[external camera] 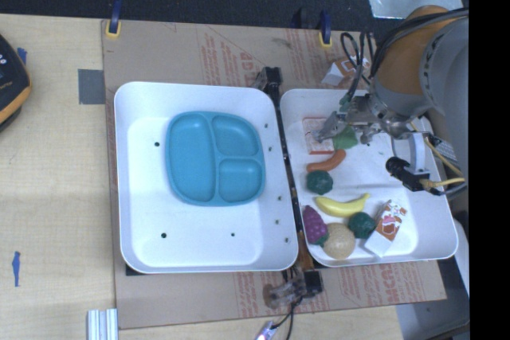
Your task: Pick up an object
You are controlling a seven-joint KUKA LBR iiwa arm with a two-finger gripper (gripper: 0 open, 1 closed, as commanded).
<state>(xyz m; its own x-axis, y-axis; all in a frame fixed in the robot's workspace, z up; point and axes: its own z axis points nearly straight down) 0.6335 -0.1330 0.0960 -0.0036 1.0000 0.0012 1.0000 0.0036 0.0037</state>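
My gripper reaches in from the right and hangs low over the back part of the right bin. Its fingers point down toward a small green object that sits just under and beside them. A red-orange carrot-like piece lies just in front of that. Further forward lie a dark green round item, a yellow banana, a purple grape bunch, a tan round item, another dark green piece and a red-and-white packet.
The left bin holds a blue divided plate. A black clip-like part and cables hang off the arm over the right bin's right side. A yellow-black device lies at the bench's far left edge.
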